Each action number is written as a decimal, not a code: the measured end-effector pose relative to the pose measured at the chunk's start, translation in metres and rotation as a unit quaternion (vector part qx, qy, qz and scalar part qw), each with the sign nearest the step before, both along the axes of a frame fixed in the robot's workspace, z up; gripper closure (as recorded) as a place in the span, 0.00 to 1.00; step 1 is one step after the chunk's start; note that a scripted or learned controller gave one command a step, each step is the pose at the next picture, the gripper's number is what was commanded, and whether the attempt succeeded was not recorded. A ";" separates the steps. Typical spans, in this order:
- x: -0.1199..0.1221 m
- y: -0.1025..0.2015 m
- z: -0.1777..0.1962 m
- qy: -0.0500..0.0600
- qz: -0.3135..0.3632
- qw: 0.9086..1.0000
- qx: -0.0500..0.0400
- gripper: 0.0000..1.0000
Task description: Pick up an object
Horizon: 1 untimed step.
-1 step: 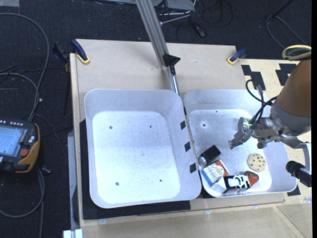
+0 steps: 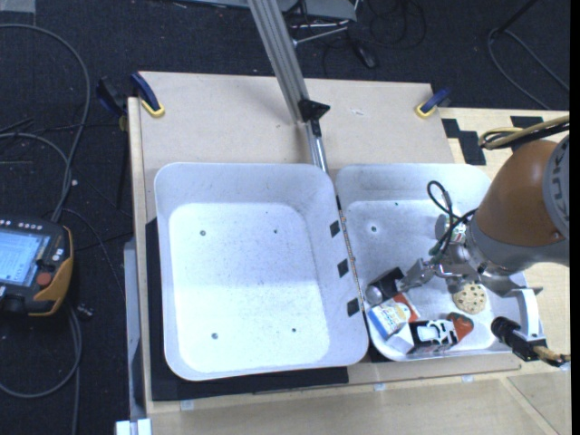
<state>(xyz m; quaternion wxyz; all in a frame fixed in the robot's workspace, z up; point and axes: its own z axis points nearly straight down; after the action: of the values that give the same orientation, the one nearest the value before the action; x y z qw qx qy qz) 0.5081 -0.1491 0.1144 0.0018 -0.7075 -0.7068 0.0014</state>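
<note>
Overhead slanted view of a wooden tabletop (image 2: pixel 236 107) that carried two shallow white bins side by side. The left bin (image 2: pixel 245 270) showed a speckled white floor. The right bin (image 2: pixel 390 211) held a small cluster of objects gathered along its near edge.

The arm (image 2: pixel 526 202), grey with an orange band above the wrist, reached in from the right and stood over the right bin. Its gripper (image 2: pixel 426 272) pointed down and to the left, low over the near half of that bin, close to a small black object (image 2: pixel 388 283) that lay beside the bin's left wall. Whether the fingers were released or clenched could not be told from this view, and nothing was seen plainly between them.

The candidate objects lay as follows: a white carton with blue and orange print (image 2: pixel 391 318) in the near left corner of the right bin; a black-and-white item (image 2: pixel 433 333) just to its right; a red piece (image 2: pixel 460 326) touching that item; and a round, tan, speckled disc (image 2: pixel 469 295) just beneath the wrist.

Beyond the tabletop, a grey metal rail (image 2: pixel 276 43) ran diagonally down toward the join of the bins, and a handheld control pendant (image 2: pixel 32 265) rested on the dark floor at left.
</note>
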 end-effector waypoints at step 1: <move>0.003 0.120 0.076 -0.004 0.004 1.000 0.001 0.00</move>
<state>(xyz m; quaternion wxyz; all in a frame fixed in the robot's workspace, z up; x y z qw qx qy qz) 0.5108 -0.0291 0.1900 -0.0005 -0.7043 -0.7099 -0.0023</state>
